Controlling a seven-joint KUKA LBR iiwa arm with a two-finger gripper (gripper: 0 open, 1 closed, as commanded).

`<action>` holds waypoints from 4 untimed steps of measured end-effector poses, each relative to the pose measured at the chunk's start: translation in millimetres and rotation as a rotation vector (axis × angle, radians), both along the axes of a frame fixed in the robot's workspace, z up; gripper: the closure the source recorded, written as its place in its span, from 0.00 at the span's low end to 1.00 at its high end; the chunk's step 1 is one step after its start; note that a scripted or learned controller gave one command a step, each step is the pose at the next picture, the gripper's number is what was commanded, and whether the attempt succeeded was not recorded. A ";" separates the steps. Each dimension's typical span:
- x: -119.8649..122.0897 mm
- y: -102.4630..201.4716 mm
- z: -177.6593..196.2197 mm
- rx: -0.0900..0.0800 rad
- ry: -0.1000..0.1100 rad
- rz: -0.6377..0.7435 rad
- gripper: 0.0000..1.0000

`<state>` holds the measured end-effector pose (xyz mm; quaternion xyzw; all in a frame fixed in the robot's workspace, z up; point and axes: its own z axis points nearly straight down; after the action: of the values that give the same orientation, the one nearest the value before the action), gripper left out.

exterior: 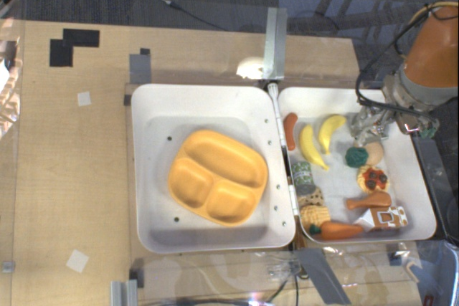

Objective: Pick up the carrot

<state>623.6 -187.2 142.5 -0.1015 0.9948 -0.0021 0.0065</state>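
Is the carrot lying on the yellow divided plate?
No. The carrot lies in the right bin near its front edge; the yellow divided plate sits in the left bin.

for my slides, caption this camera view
KUKA gripper hovers over the right bin of toy food, far from the carrot; yellow divided plate in left bin.

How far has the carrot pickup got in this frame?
Nothing looks done: the carrot lies at the near edge of the right bin. In hand: the hand hovers at the bin's far side, near the bananas. Reaching, gripping and lifting remain.
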 end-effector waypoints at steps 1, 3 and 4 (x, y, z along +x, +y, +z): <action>-52.9 -18.8 -14.9 0.000 -0.013 -0.134 1.00; -116.3 -18.0 -18.2 0.001 -0.055 -0.395 1.00; -123.0 -20.6 -16.2 0.006 -0.037 -0.570 1.00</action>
<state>500.6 -207.9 126.3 0.1821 0.9830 -0.0029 0.0239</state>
